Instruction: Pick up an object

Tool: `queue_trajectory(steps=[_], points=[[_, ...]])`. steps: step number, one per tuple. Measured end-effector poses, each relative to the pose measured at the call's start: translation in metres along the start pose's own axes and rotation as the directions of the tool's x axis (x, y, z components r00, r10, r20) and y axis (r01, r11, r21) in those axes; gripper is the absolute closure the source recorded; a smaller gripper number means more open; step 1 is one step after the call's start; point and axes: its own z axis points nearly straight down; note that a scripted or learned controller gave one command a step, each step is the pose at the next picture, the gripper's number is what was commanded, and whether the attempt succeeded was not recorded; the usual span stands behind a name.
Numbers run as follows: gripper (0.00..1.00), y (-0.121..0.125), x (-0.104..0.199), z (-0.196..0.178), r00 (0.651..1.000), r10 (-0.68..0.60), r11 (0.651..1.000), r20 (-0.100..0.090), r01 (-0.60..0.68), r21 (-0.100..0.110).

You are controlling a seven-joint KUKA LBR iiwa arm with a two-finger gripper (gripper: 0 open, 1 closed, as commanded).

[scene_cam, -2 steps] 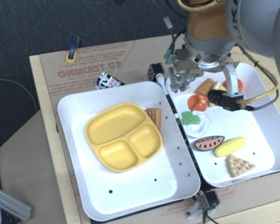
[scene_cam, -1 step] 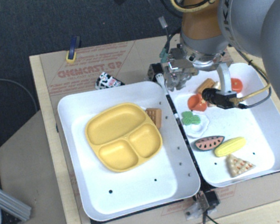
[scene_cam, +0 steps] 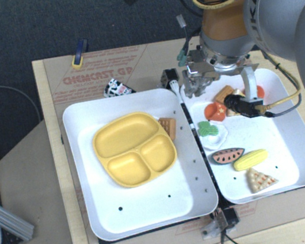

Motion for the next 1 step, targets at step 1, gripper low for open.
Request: queue_trajectory(steps=[1], points=[[1.00,-0.0046,0.0116,0.0081,1.000,-0.001,1.000,0.000,0.001,0.007]])
